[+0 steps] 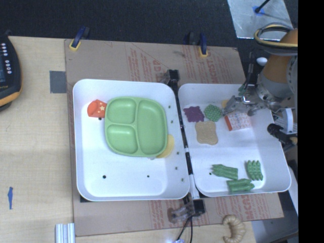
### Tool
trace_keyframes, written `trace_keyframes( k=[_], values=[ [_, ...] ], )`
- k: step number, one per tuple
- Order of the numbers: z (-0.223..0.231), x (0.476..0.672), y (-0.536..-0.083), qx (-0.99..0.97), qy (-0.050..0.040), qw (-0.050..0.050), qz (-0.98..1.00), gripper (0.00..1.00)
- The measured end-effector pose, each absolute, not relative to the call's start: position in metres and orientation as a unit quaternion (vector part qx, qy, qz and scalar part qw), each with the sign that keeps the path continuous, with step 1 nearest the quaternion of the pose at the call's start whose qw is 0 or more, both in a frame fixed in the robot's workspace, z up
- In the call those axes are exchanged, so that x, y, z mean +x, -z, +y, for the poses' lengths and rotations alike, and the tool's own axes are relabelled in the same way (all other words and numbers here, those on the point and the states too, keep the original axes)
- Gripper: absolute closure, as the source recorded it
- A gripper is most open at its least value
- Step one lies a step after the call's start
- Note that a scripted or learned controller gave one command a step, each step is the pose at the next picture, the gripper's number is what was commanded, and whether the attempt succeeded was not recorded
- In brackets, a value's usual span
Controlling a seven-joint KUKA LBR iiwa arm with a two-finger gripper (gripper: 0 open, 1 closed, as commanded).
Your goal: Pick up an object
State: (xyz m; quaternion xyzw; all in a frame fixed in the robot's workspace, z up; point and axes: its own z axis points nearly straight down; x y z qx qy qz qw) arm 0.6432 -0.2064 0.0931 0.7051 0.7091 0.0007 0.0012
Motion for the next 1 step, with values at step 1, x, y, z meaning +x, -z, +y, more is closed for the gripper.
trace_keyframes(
  k=[1],
  values=[
    [-0.1801, 0.6184, -0.0962, 0.705, 0.0018, -0.002, 0.709, 0.00]
  ],
)
